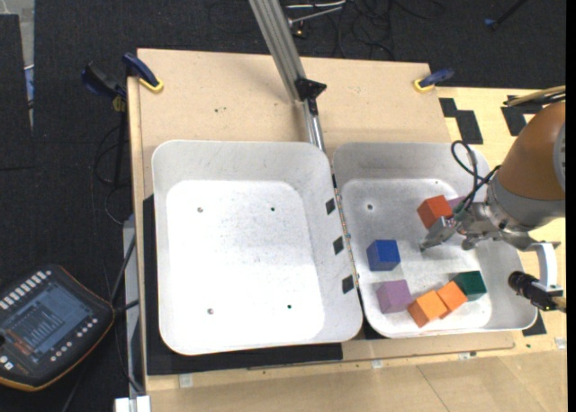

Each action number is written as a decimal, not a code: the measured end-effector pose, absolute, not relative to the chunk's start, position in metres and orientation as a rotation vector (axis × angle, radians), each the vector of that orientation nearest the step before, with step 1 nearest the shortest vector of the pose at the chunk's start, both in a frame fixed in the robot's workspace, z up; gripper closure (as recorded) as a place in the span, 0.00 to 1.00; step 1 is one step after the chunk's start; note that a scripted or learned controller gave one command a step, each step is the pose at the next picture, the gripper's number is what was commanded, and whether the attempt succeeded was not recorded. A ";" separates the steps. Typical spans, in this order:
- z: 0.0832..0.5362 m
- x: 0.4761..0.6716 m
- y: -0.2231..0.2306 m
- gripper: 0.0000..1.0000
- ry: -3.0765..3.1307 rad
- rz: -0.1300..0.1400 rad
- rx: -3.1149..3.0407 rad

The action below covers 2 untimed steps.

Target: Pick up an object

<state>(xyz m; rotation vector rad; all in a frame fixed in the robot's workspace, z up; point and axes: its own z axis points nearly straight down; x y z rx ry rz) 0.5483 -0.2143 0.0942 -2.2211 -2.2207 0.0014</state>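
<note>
Far to the pincer's left, off the worktop (234,86), a handheld control pendant (45,325) lies cut off by the picture's lower left edge. Nearer, the left white bin (180,167) sits beside the right white bin (360,163), the two touching along their inner rims. In the right bin, a blue block (383,254) lies left of the pincer, a purple block (392,295) below and left of it, and an orange block (427,305) touching a dark green block (469,286) just below it. A red-orange block (436,210) sits just above and left of the pincer (443,236), very near or touching; contact is hard to judge. The pincer's dark fingers blur against cables and wrist hardware, so its opening cannot be told, and no block shows between them. The arm's orange band (540,145) is cut off at right.
</note>
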 end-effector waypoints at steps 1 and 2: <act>0.106 0.549 -0.215 1.00 -2.222 -0.002 -2.224; 0.149 0.551 -0.219 1.00 -2.227 -0.003 -2.224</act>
